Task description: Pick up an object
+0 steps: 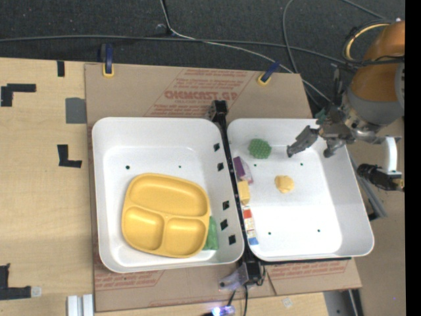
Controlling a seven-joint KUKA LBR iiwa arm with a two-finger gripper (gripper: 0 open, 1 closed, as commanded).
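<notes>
From my remote station I count two white bins side by side on a sheet of cardboard (197, 91). Nearest the camera, in the left bin (108, 143), I see one yellow divided tray (164, 214) with three compartments, lying flat toward the near side. One green item (212, 234) is wedged between the tray's right edge and the bin wall, touching both; I cannot tell what it is.

In the right bin (342, 236), along its left wall, I count a row of small things: nearest, one little box with red, white and blue on it (249, 224); just beyond it, one yellow block (244, 192); then one purple piece (239, 168). They lie end to end against the divider, too small to name with certainty.

Out on the open floor of that bin sits one small yellow lump (284, 184), on its own, apart from the row. Farther back is one green bumpy ball (260, 148), also standing free.

Farthest, the one gripper (316, 142) hangs over the far right part of the right bin, with the grey arm and its orange band (389, 41) behind it at the right edge. Its two dark fingers are spread wide, one toward the green ball, one toward the bin's right side, and nothing lies between them. The yellow lump is near but apart, on the near side.

Two clamps hold the cardboard's far edge: one (107, 62) at left, one (268, 75) at right.
</notes>
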